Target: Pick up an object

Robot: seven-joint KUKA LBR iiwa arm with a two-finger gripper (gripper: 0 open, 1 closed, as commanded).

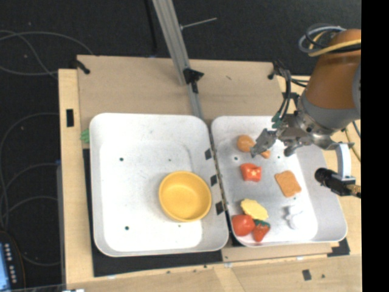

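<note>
- Nearest the camera, at the front edge of the right bin [328, 227], lie a red tomato-like piece [242, 224] and a small strawberry-like piece [261, 231], touching each other.
- Just behind those two, toward the bin's middle: a yellow piece [254, 209], touching the red one.
- Landmark for this entry: the right bin. All candidate objects sit inside it.
- Bin middle: a red-orange piece [251, 172], standing free of its neighbours.
- Right of middle: an orange slab like a slice of bread [287, 183]. In front of it, a small white object [292, 216], hard to tell from the bin floor.
- Bin's rear-left area: a round orange-brown piece [245, 143].
- My pincer [273, 143] hangs over the bin's rear, just beside that round piece. A small orange bit [265, 154] shows at its lower tip; I cannot tell what that is.
- Pincer state: cannot tell how far open it is, and I see nothing clearly held in it.
- Left of the right bin: the second bin [121, 132], holding a yellow bowl [184, 196].
- Progress, my judgement: approach stage. No object appears lifted; every piece I can make out rests on the bin floor.
- Left to do: settle on a target (the round piece is nearest), close on it, raise it clear.
</note>
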